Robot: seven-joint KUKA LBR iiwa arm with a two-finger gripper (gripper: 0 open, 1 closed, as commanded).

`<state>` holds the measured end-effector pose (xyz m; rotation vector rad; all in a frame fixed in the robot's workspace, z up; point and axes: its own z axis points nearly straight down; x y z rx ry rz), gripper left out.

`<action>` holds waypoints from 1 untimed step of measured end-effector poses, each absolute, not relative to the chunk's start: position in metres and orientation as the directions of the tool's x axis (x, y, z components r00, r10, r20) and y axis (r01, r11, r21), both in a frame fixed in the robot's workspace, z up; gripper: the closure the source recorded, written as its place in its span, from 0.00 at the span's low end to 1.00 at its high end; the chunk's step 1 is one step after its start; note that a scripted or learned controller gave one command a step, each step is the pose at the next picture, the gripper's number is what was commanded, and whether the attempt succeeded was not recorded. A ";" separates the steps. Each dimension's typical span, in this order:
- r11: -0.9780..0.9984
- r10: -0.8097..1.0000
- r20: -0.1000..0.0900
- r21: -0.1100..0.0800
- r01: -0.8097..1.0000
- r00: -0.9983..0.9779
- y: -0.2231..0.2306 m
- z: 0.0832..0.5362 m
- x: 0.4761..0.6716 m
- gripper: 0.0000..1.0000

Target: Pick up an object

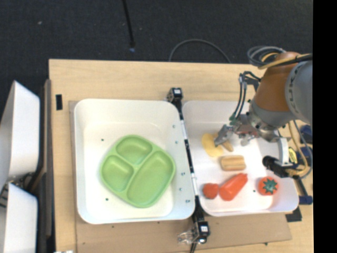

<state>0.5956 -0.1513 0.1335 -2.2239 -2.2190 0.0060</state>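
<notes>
The right bin [197, 120] holds a yellow banana-like piece [211, 145], a tan bread roll [232, 163], an orange carrot [234, 185], a small red tomato [210, 191] and a red strawberry with a green top [268, 186]. My gripper [234, 136] hangs over the upper middle of this bin, just right of and above the yellow piece and above the roll. It is open, its fingers [223, 136] spread apart with nothing between them. The grey arm with its orange band [274, 88] comes in from the right.
The left bin [84, 120] holds a green divided plate [138, 170]. A black clamp [175, 95] sits at the top of the rim between the two bins. Cables [295, 157] lie along the right bin's right edge. The wooden bench [105, 78] surrounds both bins.
</notes>
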 end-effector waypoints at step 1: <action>-0.004 1.000 -0.002 0.005 1.000 0.004 -0.151 0.148 0.598 1.00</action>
